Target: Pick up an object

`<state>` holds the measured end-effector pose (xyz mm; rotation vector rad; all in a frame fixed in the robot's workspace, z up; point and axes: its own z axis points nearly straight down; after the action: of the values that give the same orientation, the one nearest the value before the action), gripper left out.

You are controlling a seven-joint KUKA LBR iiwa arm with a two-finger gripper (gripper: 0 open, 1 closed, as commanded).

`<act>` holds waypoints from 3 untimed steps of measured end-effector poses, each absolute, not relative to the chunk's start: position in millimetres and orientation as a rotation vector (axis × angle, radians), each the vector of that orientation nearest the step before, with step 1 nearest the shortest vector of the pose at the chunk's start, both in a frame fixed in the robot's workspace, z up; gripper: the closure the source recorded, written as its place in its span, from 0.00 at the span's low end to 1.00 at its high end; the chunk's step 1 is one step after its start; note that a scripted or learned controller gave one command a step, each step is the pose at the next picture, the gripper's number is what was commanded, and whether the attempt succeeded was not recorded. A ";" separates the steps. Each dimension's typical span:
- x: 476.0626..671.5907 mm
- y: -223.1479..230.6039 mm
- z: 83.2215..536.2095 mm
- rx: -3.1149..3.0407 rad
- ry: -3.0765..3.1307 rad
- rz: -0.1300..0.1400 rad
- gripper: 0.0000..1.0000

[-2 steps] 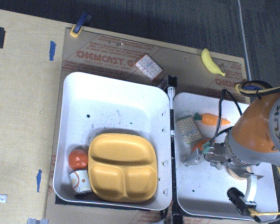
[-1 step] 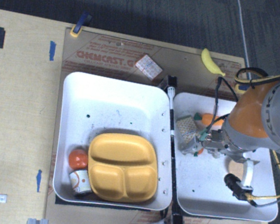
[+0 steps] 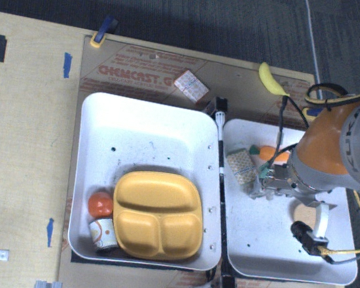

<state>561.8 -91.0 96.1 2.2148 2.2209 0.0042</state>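
Observation:
The arm reaches in from the right over the right bin (image 3: 272,249). Its gripper (image 3: 261,185) hangs low in that bin's upper left part. Just left of it lies a grey textured pad (image 3: 239,163). An orange object with a green bit (image 3: 265,152) sits right behind the gripper, partly hidden by the wrist. A tan patch (image 3: 305,214) shows under the arm. In the left bin (image 3: 149,124) a yellow compartment tray (image 3: 157,213) lies at the front, with a red ball (image 3: 100,203) and a small white-and-orange can (image 3: 103,233) at its left side.
A divider rail (image 3: 219,174) runs between the bins. Behind them on the cardboard lie a yellow banana-shaped piece (image 3: 271,79) and a small patterned card (image 3: 191,85). Black cables and a connector (image 3: 308,238) trail from the arm across the right bin.

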 end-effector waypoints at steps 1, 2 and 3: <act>561.8 -90.8 96.0 2.215 2.221 0.004 0.00; 562.4 -90.7 106.0 2.212 2.221 0.006 1.00; 609.2 1.5 185.3 2.218 2.224 0.002 1.00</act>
<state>609.2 1.5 185.3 2.2180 2.2244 0.0022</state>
